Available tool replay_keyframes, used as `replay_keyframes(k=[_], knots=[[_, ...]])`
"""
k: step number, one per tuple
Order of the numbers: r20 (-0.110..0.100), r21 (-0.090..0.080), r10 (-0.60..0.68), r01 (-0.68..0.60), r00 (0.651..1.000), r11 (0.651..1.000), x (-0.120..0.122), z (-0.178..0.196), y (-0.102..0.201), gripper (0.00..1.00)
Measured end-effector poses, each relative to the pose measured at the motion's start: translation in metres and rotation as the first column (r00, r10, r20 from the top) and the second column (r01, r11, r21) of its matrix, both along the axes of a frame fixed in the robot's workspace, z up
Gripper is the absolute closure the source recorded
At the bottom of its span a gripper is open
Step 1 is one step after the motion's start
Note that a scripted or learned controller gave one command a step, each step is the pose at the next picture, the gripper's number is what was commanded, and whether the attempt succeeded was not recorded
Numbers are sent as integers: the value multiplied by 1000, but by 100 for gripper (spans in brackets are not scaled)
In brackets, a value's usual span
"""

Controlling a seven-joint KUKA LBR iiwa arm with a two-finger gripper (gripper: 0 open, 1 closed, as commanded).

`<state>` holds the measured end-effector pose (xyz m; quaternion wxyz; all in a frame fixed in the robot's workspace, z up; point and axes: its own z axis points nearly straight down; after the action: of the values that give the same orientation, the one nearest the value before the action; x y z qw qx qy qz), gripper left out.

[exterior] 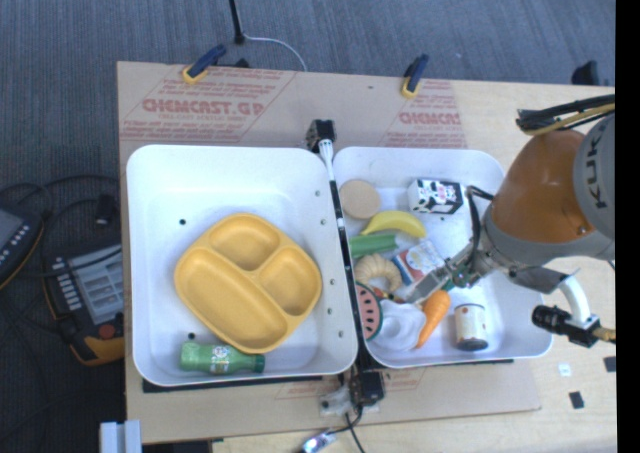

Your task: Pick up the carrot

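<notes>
Gripper (432, 286) low in the right white bin (520, 346), just above the tapered orange carrot (433, 314).

Whether it is open or closed cannot be told from the camera view, and nothing is seen in its grasp. Carrot lies near the bin's front wall, between a watermelon slice (368, 309) and a small white can (470, 325). Left bin (160, 241) bears a yellow divided plate (248, 281) and a green bottle (221, 358).

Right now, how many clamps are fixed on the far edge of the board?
2. One clamp sits on the board's far edge above the left bin; the other clamp sits above the right bin. More may be hidden.
</notes>
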<state>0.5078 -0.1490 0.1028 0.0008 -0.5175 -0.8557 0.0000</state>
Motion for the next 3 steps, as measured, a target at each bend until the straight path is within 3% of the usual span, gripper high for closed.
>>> replay_keyframes(k=[1, 2, 3], knots=[[2, 3, -1, 1, 1000, 1000, 1, 11, 2, 100], [1, 3, -1, 1, 1000, 1000, 1, 10, 2, 0], [20, -11, 56, -56, 998, 998, -19, -12, 32, 0]])
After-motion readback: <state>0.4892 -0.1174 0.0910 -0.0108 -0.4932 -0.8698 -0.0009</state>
